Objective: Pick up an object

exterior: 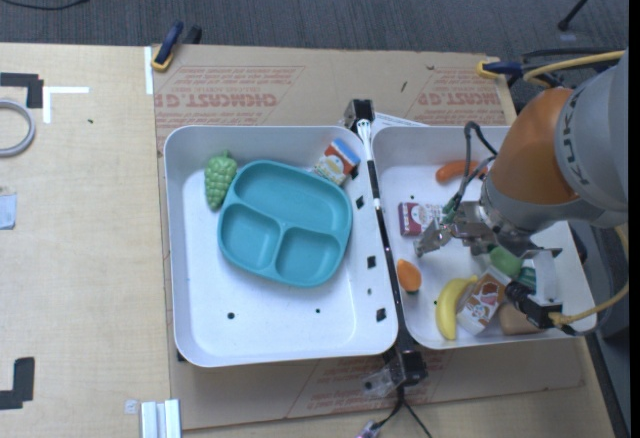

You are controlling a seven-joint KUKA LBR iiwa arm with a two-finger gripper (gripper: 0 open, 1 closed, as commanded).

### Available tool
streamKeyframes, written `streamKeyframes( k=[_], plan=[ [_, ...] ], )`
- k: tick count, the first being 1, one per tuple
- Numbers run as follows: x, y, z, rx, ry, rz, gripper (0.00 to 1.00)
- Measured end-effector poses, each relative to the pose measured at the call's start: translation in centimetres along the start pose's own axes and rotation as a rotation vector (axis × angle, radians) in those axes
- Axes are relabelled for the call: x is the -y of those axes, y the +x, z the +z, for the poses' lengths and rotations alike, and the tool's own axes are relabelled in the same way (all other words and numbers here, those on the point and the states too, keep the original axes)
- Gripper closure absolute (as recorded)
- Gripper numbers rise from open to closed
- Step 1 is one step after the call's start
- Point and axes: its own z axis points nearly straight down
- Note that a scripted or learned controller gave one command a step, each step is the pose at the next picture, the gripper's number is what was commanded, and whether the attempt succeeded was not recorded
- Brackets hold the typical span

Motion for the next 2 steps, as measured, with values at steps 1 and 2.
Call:
streamKeyframes(
  k=[1, 2],
  plan=[
    [5.07, -8.09, -0.03, -0.001, 0.000, 0.002, 0.00],
    [4.99, -8.12, -0.99, 0.000, -0.001, 0.005, 1.00]
  ],
)
